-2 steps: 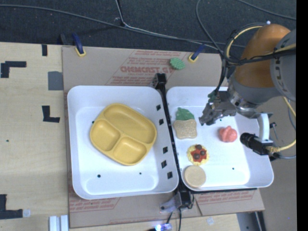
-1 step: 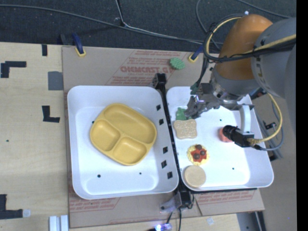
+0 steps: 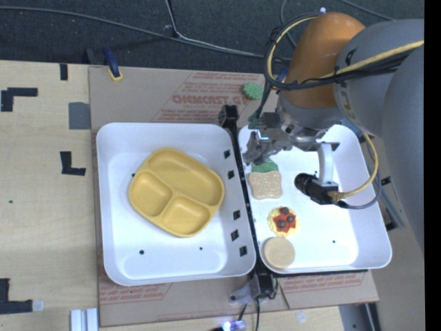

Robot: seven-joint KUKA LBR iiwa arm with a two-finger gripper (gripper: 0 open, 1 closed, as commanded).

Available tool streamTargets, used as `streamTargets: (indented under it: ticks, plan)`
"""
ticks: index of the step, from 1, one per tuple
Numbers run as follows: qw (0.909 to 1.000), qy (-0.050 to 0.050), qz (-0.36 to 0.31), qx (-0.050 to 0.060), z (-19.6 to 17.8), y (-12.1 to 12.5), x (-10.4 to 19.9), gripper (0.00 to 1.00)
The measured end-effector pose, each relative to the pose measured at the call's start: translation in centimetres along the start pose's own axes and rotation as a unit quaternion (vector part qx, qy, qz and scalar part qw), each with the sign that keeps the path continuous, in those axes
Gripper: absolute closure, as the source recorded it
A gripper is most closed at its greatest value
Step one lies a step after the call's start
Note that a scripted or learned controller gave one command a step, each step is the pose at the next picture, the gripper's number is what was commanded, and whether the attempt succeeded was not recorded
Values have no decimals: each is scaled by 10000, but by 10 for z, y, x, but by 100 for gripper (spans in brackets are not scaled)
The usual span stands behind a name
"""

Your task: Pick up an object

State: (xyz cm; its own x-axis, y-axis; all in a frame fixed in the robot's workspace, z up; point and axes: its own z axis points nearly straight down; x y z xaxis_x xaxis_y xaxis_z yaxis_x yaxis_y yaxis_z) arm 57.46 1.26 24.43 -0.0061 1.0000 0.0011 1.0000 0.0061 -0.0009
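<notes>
Objects: four small items lie along the left side of the right bin [image 3: 372, 254], none lifted.
Green item [image 3: 264, 163]: small, leaf-like, partly covered by the gripper [image 3: 258, 147]; it lies at the top of the row, touching the upper edge of the tan square.
Tan square [image 3: 265, 184]: flat, speckled, with rounded corners, like a slice of bread.
Yellow disc [image 3: 283, 221]: small, round, with red and dark spots on top; it lies below the tan square, apart from it.
Beige disc [image 3: 279, 252]: round, flat, plain, nearest the front wall of the bin.
Gripper state: low over the green item, at the bin's left wall; whether the fingers are apart or together cannot be told, nor is any object seen between them.
Arm: grey casing with an orange band [image 3: 324, 47], yellow and black cables looped around it, reaching in from the right.
Left bin [image 3: 114, 240]: shallow, white, smooth; it holds a yellow tray [image 3: 176, 192] with three compartments, rounded and matte, lying askew.
Bench [image 3: 41, 205]: pale wood-like surface with black tape marks; brown cardboard [image 3: 193, 95] with red print lies under both bins.
Background: dark carpet with thin cables beyond the bench.
</notes>
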Motion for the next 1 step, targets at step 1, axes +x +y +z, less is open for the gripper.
streamTargets:
  ticks: [1]
  plan:
    - [10000, -3, 5, 3, 3, 6, 47, 100]
